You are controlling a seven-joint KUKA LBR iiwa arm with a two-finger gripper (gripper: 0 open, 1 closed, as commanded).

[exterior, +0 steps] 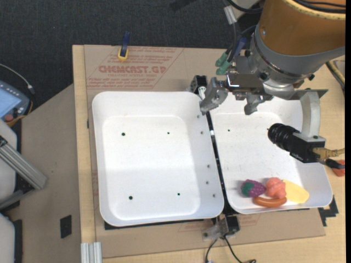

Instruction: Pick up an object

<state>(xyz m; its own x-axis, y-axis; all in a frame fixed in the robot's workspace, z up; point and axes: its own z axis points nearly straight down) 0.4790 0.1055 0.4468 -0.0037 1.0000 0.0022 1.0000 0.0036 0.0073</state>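
Toy food [272,192] | right bin's near corner | well apart from gripper [230,100] | fingers spread, empty

fixed overhead camera, slanted down, both bins [148,100]

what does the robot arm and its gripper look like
The arm is thick and round, with a wide orange band above a grey wrist ring. Below it sits a silver metal gripper with two short grey fingers. Dark cables run along it, beside a small green part.
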